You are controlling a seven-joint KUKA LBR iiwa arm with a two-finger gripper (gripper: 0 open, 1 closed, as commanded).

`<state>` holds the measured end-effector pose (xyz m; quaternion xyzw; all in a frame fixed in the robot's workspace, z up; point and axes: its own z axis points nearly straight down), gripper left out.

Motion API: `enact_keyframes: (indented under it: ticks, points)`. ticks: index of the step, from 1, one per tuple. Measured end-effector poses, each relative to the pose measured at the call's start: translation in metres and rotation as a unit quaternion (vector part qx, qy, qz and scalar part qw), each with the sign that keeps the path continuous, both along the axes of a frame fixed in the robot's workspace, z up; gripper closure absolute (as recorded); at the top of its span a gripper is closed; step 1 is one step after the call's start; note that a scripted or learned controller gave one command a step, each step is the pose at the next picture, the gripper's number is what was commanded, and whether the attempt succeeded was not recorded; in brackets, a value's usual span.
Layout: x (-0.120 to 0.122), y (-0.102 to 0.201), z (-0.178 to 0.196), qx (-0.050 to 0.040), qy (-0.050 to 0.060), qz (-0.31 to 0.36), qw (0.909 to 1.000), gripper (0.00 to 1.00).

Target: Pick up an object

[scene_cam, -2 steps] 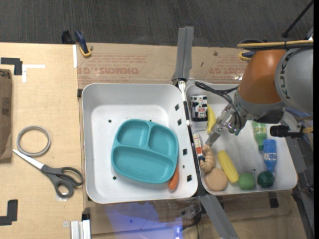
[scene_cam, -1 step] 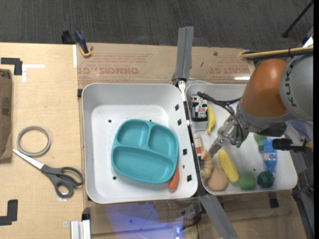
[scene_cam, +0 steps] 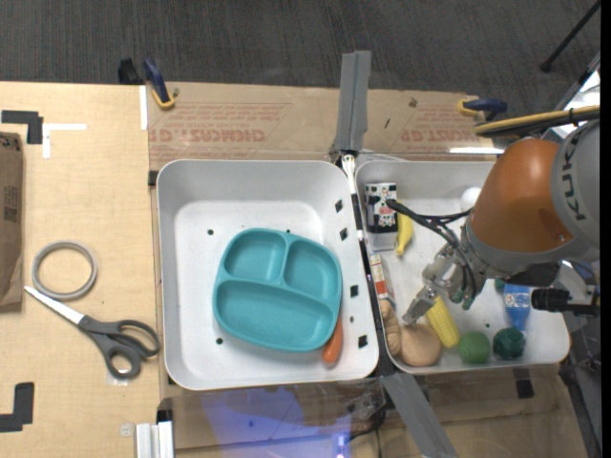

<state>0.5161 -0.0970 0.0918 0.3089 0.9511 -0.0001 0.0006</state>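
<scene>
Several toys crowd the right bin's (scene_cam: 420,175) near corner, so the gripper (scene_cam: 427,301) hangs low just beside the corn (scene_cam: 442,323), fingers apart with nothing between them, probably lining up a grasp.

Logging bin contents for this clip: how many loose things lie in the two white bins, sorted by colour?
Teal: 1, divided plate, left bin
Orange: 1, carrot by the plate
Yellow: 2, corn cob, banana
Green: 2, round pieces
Tan: 1, round piece
Blue: 1, packet
Black-and-white: 1, carton
Total: 9 I can tell apart
</scene>
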Motion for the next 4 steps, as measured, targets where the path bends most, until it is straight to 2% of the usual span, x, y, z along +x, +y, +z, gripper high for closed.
enact_keyframes:
  ticks: [1,2,3,4]
  points:
    - [0.001,0.000,0.009,0.0003,-0.001,-0.001,1.0000,1.00]
    - [0.045,0.055,0.100,0.0000,0.000,-0.027,0.9996,1.00]
    - [0.056,0.013,0.186,-0.0007,0.000,-0.240,0.9709,1.00]
    - [0.041,-0.006,0.096,-0.0004,0.001,-0.217,0.9761,1.00]
